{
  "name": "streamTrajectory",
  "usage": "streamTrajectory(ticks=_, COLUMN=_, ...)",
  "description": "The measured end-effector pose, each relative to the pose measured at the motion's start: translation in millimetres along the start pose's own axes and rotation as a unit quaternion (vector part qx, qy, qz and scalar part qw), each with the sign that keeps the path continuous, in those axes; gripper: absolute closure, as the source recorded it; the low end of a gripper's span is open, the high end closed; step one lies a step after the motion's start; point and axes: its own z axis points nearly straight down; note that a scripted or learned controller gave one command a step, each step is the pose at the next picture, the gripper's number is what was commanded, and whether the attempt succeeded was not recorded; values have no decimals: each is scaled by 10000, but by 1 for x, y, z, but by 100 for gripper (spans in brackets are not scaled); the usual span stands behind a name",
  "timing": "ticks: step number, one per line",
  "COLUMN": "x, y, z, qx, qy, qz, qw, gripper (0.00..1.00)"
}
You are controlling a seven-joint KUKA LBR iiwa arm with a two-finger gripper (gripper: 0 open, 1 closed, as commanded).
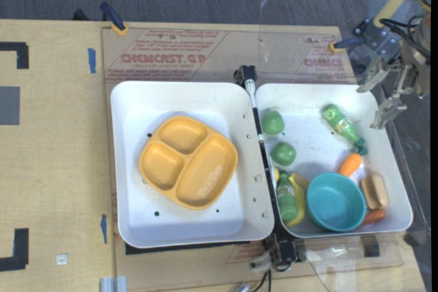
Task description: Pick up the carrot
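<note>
Two shallow white plastic bins sit side by side on a pale wooden tabletop (48,167), on a sheet of printed brown cardboard (205,51).

Left bin (137,215): one item, a yellow plastic plate with three compartments (188,161), lying near the bin's middle.

Right bin (308,102): eight items. Two round green fruit stand along its left wall, the upper green fruit (272,122) above the lower green fruit (283,154), apart from each other. Below them, one small green bottle with a yellow label (287,198) lies along the same wall, with a yellow piece whose kind I cannot make out just beside it. One teal plastic bowl (335,202) sits upright in the near right part of the bin. One second green bottle (342,124) lies slanted in the far right part. One small orange carrot (350,164) lies tilted between that slanted bottle and the teal bowl, just above the bowl's rim and near the bin's right wall. One tan bun-shaped toy (374,190) lies to the right of the bowl, and an orange-red piece shows partly behind the bowl's lower right edge.

The grey metal two-finger pincer (391,96) hangs over the far right corner of the right bin, its fingers spread apart with nothing between them, well apart from the carrot.
</note>
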Motion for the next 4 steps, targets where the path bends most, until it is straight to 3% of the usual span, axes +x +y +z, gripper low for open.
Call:
streamTrajectory(ticks=1, x=84, y=-25, z=77, qx=-12, qy=42, qz=-214, qw=9998, gripper=0)
streamTrajectory(ticks=2, x=91, y=-24, z=168, qx=8, qy=-24, qz=-646, qw=9979, gripper=0)
streamTrajectory(ticks=3, x=97, y=-22, z=175, qx=-10, qy=-13, qz=-340, qw=9994, gripper=0)
streamTrajectory(ticks=4, x=90, y=-14, z=164, qx=-45, qy=-100, qz=-388, qw=9992, gripper=100)
